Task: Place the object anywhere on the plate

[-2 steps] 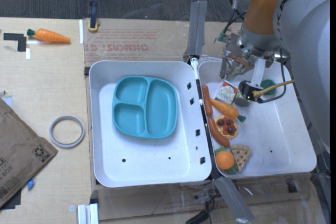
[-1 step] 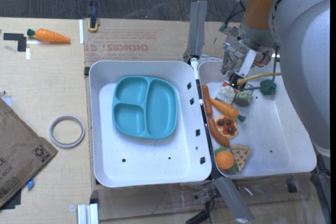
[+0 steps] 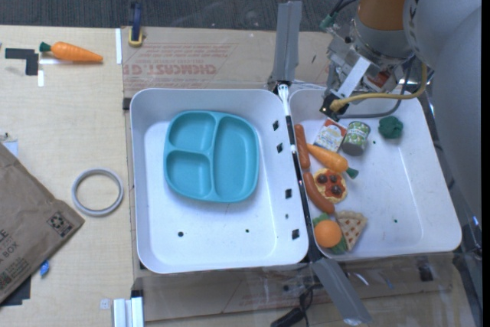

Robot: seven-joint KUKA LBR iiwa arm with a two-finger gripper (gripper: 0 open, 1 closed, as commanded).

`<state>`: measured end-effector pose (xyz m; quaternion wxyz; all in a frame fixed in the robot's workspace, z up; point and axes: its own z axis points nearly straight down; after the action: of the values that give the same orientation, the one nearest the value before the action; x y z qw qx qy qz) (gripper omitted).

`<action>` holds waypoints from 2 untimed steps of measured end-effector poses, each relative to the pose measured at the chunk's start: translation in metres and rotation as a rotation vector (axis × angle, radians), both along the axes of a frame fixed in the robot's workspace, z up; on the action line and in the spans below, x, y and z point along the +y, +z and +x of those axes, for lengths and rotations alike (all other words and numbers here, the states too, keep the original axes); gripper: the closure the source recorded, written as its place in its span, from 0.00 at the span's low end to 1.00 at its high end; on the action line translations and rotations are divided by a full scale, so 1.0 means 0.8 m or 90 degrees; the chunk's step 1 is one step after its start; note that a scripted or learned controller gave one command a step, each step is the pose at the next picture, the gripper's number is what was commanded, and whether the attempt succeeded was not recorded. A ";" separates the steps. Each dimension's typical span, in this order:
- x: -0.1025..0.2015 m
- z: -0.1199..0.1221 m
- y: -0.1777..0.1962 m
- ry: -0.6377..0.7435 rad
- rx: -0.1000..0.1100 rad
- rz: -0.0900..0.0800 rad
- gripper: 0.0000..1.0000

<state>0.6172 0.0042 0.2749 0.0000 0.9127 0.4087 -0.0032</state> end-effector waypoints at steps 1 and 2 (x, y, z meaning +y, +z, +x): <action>0.013 -0.063 -0.057 -0.196 0.002 -0.001 1.00; -0.034 -0.156 -0.084 -0.221 0.001 0.000 1.00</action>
<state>0.4924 -0.0232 0.2075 -0.0005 0.9696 0.2447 -0.0038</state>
